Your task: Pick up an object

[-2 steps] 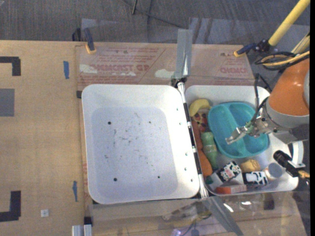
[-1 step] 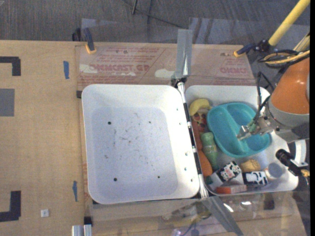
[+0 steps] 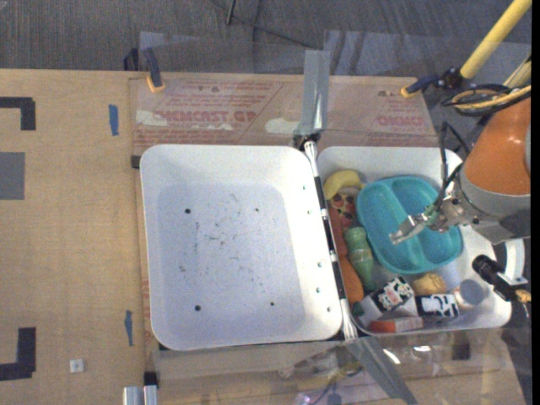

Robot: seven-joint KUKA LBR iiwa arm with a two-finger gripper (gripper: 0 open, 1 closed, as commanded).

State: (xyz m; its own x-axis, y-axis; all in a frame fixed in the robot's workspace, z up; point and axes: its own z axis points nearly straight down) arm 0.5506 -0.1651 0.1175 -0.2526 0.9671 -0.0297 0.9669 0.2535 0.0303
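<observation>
My gripper (image 3: 411,228) reaches in from the right and hangs over a teal divided plate (image 3: 396,209) in the right bin (image 3: 498,310). Nothing visibly sits in its grasp. Left of the plate lie a yellow banana-shaped toy (image 3: 341,180), a green toy (image 3: 361,256) and an orange carrot-like piece (image 3: 350,281). Along the bin's front stand a black-and-white cow toy (image 3: 393,294), a second black-and-white item (image 3: 437,305) and a red-and-white tube (image 3: 396,326). The arm's orange band (image 3: 502,154) covers the bin's right rim.
The left bin (image 3: 236,243) is next to the right one, with a metal divider (image 3: 325,226) between them. Cardboard (image 3: 211,112) lies behind both bins. Cables and a yellow pole (image 3: 498,32) crowd the back right corner.
</observation>
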